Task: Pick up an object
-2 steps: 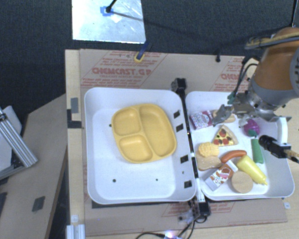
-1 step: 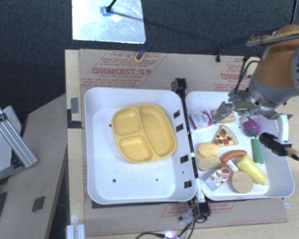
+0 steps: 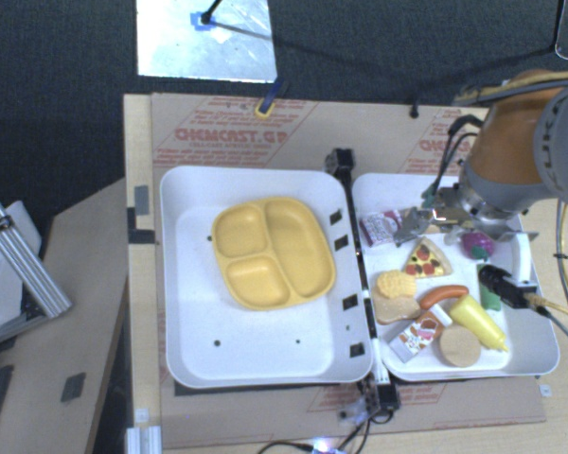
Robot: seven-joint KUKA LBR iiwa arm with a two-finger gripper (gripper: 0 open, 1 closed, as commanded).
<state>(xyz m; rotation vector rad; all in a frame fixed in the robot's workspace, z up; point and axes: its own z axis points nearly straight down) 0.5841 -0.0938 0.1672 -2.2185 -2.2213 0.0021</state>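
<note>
Bench [image 3: 218,126]: a cardboard-covered top carrying two shallow white bins side by side, seen from above at a slant.
Left bin [image 3: 185,282]: holds one yellow divided tray [image 3: 270,252], lying flat near its middle.
Right bin [image 3: 540,343]: crowded with toy food.
Candidate objects: a pizza slice [image 3: 426,260] near the bin's centre; a purple piece [image 3: 476,244] at about 2 o'clock from it; a pink packet [image 3: 381,226] at 10 o'clock; a sausage [image 3: 442,295], a yellow banana-like piece [image 3: 480,320], a round tan disc [image 3: 459,347] and a small carton [image 3: 417,337] toward 6 o'clock.
Arm [image 3: 525,145]: grey with an orange band, entering from 3 o'clock and bent over the right bin's far half.
Claw [image 3: 434,218]: low over the bin, just above the pizza slice and beside the pink packet; how far apart it stands cannot be told, and nothing is seen held in it.
Step in hand: judged to be the approach, the claw lowering toward a chosen item.
Next move: likely needs centring over one piece, descending, closing, then lifting clear of its neighbours.
</note>
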